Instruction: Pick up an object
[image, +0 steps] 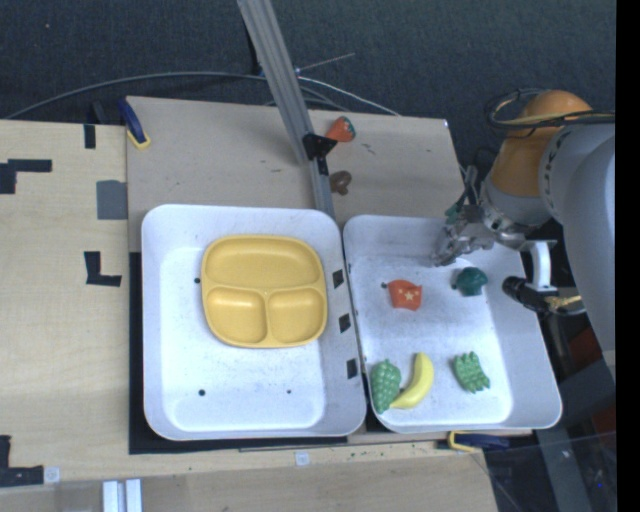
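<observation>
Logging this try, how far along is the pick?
Done: the hand is over the right bin, near its far edge. In hand: nothing visible between its fingers; it sits just beside the dark green toy. Left: the grasp and lift. The red piece, banana and both green toys lie on the bin floor.

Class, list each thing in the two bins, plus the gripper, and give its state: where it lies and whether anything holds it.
yellow divided plate: flat in the left bin, compartments bare.
red toy: loose in the right bin.
dark green toy: loose, just below the gripper.
banana: lying at the near edge, touching the green strawberry-like toy.
light green toy: loose, apart.
gripper: over the right bin's far side, holding nothing visible.
</observation>
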